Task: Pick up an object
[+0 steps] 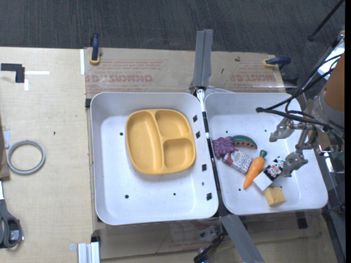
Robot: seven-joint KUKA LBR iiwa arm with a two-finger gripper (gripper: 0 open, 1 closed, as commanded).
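My gripper [289, 147] hung open, fingers apart, over the right bin [307, 199], just beside the carrot [253, 172] and small black-and-white object [273, 170].

A pale wooden worktop [49, 92] stood on dark grey carpet [164, 10], a brown cardboard sheet [142, 70] clamped along its far edge

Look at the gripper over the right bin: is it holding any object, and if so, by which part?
Nothing is held. The gripper hangs open above the right bin, with bare gap between its fingers; the carrot and the other toys lie on the bin floor.
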